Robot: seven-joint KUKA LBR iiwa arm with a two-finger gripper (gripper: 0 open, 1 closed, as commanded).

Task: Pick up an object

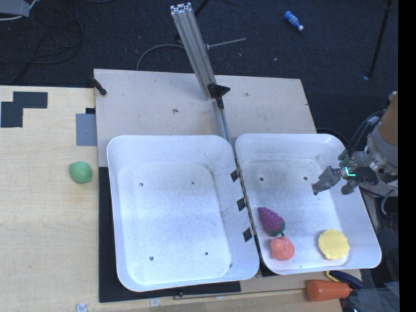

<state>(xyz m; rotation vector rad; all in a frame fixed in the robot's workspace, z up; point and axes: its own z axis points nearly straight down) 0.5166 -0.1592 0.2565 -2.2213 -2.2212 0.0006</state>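
Three small objects lie in the right bin (pixel 292 145) near its front: a purple lumpy piece (pixel 272 220), a red-orange piece (pixel 282 248) just in front of it, and a yellow round piece (pixel 333 244) at the front right. My gripper (pixel 336 184) hangs over the bin's right side, behind the yellow piece and apart from all three. Its fingers are spread open with nothing between them.
The left bin (pixel 123 155) stands beside the right one. A green ball (pixel 80 172) rests on the wooden table to the left. An orange tool (pixel 328 290) lies in front of the right bin. A metal rail (pixel 197 51) slants up behind the bins.
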